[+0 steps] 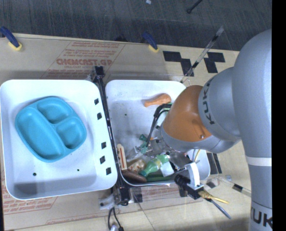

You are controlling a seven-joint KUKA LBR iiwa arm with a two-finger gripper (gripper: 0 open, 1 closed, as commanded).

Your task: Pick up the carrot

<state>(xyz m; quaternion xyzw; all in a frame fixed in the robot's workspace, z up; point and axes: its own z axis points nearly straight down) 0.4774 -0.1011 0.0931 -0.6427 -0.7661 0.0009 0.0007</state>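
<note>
- Orange in colour, the carrot (157, 100) is seen lying on the floor of the right bin (128, 109), near its far wall, with nothing touching it.
- It is judged not yet picked up: it rests flat, apart from the other things and from the arm's working end.
- A heap of clutter (150, 165) is gathered at the near end of the same bin, well apart from the carrot; green and brown pieces can be made out, but they cannot be named with certainty.
- The arm (219, 114) is reached in from the right, its orange band hanging over the middle of the right bin and hiding part of the floor.
- The pincer (150, 146) is placed low over the clutter, not over the carrot; whether it is wide or narrow cannot be told, as the wrist covers it.
- A blue tray (50, 128) is set in the left bin (18, 177), which plays no part in the task.
- Both bins are carried side by side on the worktop (75, 57).
- What is left, by this judgement, is the whole task: the pincer is to be moved to the far end, brought down over the carrot, closed and raised.
</note>
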